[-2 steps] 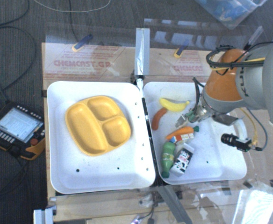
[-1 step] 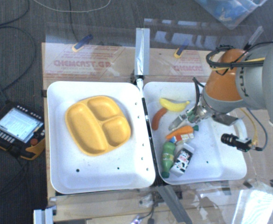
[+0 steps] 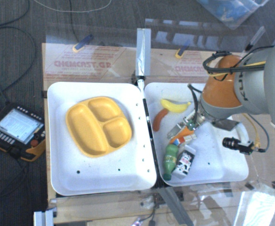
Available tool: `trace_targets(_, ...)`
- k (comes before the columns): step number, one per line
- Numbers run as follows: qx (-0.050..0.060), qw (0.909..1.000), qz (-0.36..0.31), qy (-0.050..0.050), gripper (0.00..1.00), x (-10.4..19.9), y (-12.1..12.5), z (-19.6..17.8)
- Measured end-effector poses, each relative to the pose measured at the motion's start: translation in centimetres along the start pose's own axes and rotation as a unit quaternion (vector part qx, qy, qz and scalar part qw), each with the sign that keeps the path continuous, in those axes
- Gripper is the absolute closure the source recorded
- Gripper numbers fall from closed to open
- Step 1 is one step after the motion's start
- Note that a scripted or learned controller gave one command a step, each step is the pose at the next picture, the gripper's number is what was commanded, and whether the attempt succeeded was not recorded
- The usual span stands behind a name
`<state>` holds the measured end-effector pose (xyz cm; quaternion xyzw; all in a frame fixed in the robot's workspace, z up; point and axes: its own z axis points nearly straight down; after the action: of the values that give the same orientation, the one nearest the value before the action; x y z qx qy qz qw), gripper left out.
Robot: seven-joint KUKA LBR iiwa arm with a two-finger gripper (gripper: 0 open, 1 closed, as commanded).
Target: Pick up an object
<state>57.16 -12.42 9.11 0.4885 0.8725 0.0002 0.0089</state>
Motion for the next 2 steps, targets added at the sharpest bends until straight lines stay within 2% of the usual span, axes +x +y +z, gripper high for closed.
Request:
trace_targets(1,-0.004,1.0000,0.000,0.000,1.00,0.02,0.28,-1.06)
trace_targets(2,-0.003,1.0000,0.000,0.000,0.00,0.01,0.26,-1.05)
